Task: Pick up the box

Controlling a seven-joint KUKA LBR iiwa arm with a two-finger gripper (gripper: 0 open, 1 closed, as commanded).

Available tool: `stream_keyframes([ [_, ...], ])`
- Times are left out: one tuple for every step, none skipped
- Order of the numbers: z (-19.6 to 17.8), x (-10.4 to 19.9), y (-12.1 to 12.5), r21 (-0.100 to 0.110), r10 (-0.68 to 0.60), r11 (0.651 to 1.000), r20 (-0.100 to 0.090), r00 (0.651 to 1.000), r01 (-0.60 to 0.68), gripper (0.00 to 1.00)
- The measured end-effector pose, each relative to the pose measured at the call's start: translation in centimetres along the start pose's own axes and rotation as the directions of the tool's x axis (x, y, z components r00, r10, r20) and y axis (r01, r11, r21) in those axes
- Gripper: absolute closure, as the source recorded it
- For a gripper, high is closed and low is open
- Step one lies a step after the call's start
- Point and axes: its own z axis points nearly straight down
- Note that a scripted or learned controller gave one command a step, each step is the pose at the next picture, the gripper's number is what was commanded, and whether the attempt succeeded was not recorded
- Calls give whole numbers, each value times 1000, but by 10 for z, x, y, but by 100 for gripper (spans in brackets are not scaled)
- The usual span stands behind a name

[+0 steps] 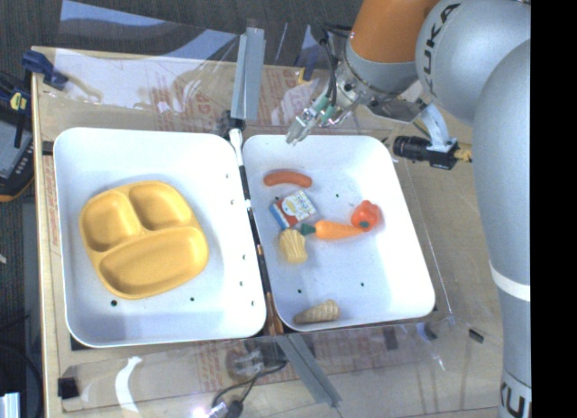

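From the overhead camera view, the bench carries two shallow white plastic bins side by side. The left bin (72, 150) contains a yellow three-compartment plastic plate (144, 238). The right bin (397, 272) contains the target: a small printed cardboard box with red, white and blue faces (295, 209), lying flat and slightly skewed near the bin's centre-left. A toy sausage (288, 178) lies just beyond it, a toy corn cob (292, 247) just below it, and an orange toy carrot (335, 231) touches or nearly touches its lower right corner; an orange toy pepper (365, 216) sits further right, and a tan toy pastry (317, 312) rests near the bin's front wall. The two-finger gripper (302, 128) hangs over the far rim of the right bin, well apart from the box and holding nothing; whether its tips are apart or together cannot be told at this size. Judged by appearance, the box is light, fairly stiff but crushable, with smooth printed faces. The recommended hold is across the two narrow sides, clear of the carrot and corn, with moderate closing force.
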Motion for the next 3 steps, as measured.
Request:
stream_keyframes([
  [-5,8,12,0,-294,956,0,956,294,100],
  [-5,8,12,0,-294,956,0,956,294,0],
  [109,22,-44,3,-186,983,-4,983,186,0],
])
